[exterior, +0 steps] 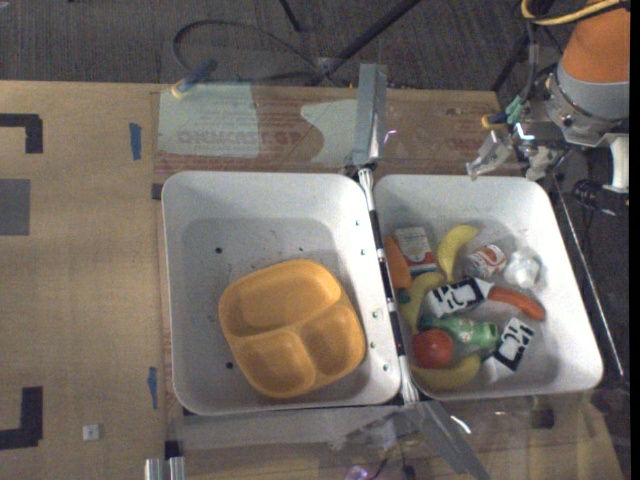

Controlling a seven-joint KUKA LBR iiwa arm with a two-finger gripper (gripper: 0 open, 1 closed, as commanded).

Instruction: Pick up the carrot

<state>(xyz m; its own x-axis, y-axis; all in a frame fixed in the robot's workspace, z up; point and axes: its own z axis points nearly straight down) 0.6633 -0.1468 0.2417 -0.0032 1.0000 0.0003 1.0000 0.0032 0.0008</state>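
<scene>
The carrot (pixel 517 302), a short orange-red tapered piece, lies in the right bin (pixel 570 308) toward its right side, beside a black-and-white box. My gripper (pixel 511 162) hangs over the bin's far rim, well behind the carrot and apart from it. Its two pale fingers (pixel 484 161) stand spread, so it is open with nothing between them. The orange band of the arm rises at the upper right.
Piled in the right bin are a banana (pixel 457 248), a red tomato (pixel 433 348), a green piece (pixel 470 330), a small carton (pixel 413 244), a can (pixel 487 260) and an orange stick (pixel 397 264) against the divider. A yellow divided plate (pixel 290 328) lies in the left bin (pixel 190 228).
</scene>
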